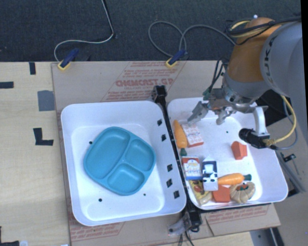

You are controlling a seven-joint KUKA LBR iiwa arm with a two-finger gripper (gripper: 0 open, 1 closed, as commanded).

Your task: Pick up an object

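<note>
Two white bins sit side by side on the desk (20, 154), most likely so things can go from one to the other.

The left bin (71, 125) holds a blue plate (120, 160) with three little parts. The plate lies flat near the middle of the bin, and nothing is on it.

The right bin (274, 177) holds the small things to pick from. Along its left side lie an orange tube (180, 135) and a small white card (194, 137), touching each other. Below them is a little box (191, 168), and next to it a black and white box (209, 174). At the bottom lie a toy carrot (233, 179), a red-orange block (221, 195) and a tan cookie (242, 191), all close together. One red block (239, 150) sits by itself on the right, well apart from the pile, so I think it would be the easiest one to grab.

The gripper (210, 113) hangs over the top part of the right bin, just above the orange tube and the card. Its fingers (197, 112) are spread apart with nothing between them. No thing has been picked up yet.
</note>
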